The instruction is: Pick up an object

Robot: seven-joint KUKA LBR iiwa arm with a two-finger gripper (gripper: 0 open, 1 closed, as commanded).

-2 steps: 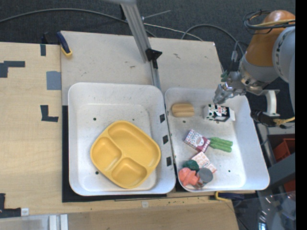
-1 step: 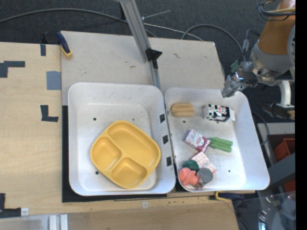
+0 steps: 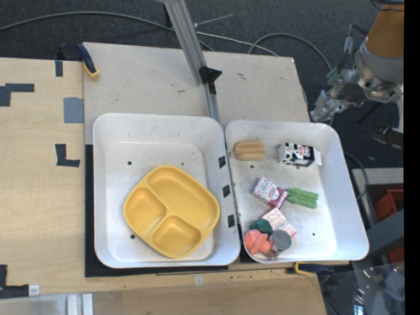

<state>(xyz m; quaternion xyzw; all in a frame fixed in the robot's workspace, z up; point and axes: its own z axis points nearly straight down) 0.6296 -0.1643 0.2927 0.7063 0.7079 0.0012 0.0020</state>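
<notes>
End effector (image 3: pixel 323 107) sat high at the upper right, outside the right bin (image 3: pixel 346 176), near its far corner; can't tell its state from this angle. Right bin held a tan bread-like block (image 3: pixel 249 150), a black-and-white carton (image 3: pixel 298 154), a pink patterned box (image 3: pixel 268 191) touching a green toy (image 3: pixel 301 197), and a small heap (orange, teal, grey pieces) (image 3: pixel 268 237) at the near edge. Left bin (image 3: pixel 111 176) held a yellow divided plate (image 3: pixel 172 210). Counter (image 3: pixel 144 77) beyond carried a blue-yellow clamp (image 3: pixel 88 60).
</notes>
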